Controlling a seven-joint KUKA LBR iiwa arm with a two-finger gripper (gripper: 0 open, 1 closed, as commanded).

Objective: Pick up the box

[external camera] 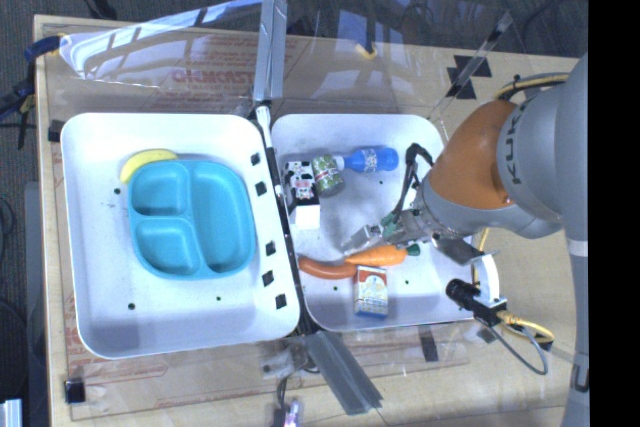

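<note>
A small orange, white and blue carton box (372, 292) lies near the front edge of the right bin (340, 130). My gripper (372, 234) hangs low over the middle of that bin, just above an orange carrot (380, 256) and a short way behind the box. Nothing of the box is under it. A second, black-and-white box (298, 181) stands by the bin's left wall.
A red sausage-shaped toy (324, 266) lies left of the carrot. A green can (327, 173), a blue bottle (366, 159) and a white block (306, 215) sit further back. The left bin (100, 245) holds a blue divided tray (192, 218) and a yellow item (148, 159).
</note>
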